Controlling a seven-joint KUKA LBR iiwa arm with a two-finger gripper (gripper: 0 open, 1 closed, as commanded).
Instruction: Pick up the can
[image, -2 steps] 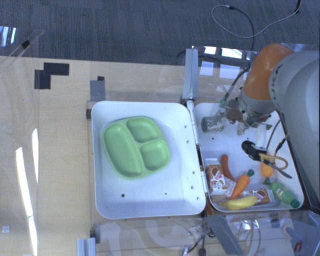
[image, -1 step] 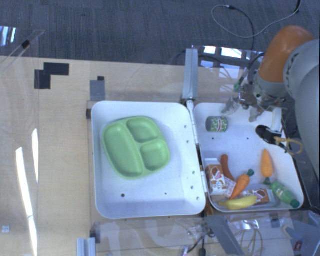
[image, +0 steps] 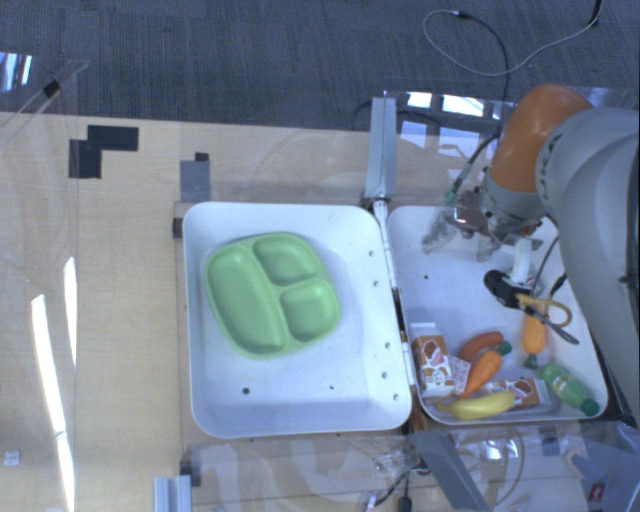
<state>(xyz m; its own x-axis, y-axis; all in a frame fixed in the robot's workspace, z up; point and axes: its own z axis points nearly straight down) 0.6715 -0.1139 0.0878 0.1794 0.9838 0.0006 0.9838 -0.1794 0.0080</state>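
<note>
- Bins: you have two, a left bin (image: 290, 415) and a right bin (image: 440, 290), side by side and touching along their inner walls.
- Left bin: one green plate (image: 272, 292) with three compartments, lying flat toward the far left part of the bin.
- Right bin, near end: seven items in one cluster.
  - One printed carton (image: 432, 362) against the left wall.
  - One carrot (image: 482, 371) just beside it.
  - One red-orange oblong piece (image: 480, 345) just beyond the carrot.
  - One banana (image: 484, 405) along the near wall.
  - One flat printed packet (image: 526, 392) right of the banana.
  - One green bottle (image: 568, 388) at the right wall.
  - One small orange piece (image: 534, 336) farther back on the right.
- Can: you cannot tell from this view which of the clustered items, if any, it is; too small to settle.
- Gripper (image: 478, 228): it hangs over the bare far end of the right bin, well apart from the cluster. Nothing is seen in its grasp, and you cannot tell how far open it is.
</note>
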